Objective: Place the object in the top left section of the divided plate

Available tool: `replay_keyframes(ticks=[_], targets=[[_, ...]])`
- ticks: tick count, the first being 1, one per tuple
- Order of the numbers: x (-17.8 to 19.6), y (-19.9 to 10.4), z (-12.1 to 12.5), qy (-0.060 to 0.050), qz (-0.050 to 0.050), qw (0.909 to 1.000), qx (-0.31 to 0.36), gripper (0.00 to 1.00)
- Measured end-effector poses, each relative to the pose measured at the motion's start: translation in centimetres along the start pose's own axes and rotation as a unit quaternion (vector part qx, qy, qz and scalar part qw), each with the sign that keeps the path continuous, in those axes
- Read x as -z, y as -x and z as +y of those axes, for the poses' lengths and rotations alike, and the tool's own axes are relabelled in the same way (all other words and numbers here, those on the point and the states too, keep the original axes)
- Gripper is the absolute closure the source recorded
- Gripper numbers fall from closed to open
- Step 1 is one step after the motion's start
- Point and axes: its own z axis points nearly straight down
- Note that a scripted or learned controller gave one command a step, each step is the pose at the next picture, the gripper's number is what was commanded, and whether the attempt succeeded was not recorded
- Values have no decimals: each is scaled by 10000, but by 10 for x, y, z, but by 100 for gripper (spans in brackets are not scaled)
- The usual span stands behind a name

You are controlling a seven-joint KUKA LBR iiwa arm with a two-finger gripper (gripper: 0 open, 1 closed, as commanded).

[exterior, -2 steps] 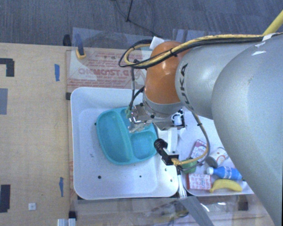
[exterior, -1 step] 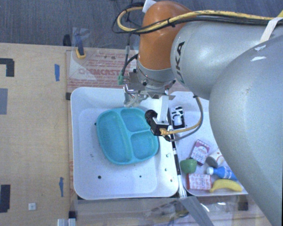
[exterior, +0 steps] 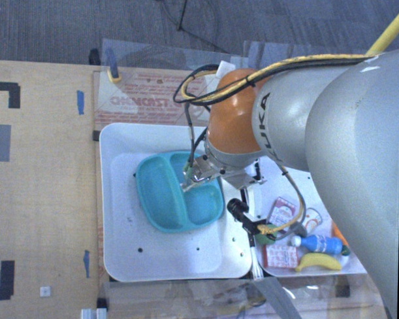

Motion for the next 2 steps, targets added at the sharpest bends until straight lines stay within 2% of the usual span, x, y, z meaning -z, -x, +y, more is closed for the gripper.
replay_keyframes(ticks=[1,2], targets=[[26,12,45,-89,3,9997,210,100],[45,17,-10,-105,16,9962,867,100]])
